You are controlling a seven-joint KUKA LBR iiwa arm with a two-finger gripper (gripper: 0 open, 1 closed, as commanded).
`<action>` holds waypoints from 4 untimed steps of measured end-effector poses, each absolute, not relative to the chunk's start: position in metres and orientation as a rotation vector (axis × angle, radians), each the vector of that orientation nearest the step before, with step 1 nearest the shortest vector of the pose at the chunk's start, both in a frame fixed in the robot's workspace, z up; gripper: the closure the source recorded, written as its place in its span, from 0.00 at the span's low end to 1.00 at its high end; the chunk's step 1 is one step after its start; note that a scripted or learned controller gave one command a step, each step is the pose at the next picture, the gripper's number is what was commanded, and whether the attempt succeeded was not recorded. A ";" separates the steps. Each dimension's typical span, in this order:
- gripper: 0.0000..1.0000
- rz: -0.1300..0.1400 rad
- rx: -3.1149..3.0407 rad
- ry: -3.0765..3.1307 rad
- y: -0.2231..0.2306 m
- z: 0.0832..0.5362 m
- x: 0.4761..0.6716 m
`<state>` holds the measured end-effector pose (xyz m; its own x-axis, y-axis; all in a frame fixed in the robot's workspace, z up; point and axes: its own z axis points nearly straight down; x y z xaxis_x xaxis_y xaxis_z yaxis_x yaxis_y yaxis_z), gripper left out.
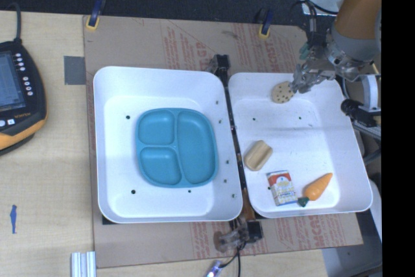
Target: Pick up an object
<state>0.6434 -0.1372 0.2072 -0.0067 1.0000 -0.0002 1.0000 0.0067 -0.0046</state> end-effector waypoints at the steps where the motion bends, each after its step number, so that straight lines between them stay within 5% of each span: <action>1: 0.00 0.006 -2.212 -2.227 -0.137 0.207 0.643; 2: 0.00 0.008 -2.213 -2.226 -0.117 0.139 0.656; 3: 0.00 0.003 -2.220 -2.222 -0.186 0.133 0.656; 4: 0.00 0.006 -2.213 -2.225 -0.132 0.140 0.518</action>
<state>0.5176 -0.1316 0.1401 -0.0051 1.0000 -0.0002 1.0000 0.0051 -0.0052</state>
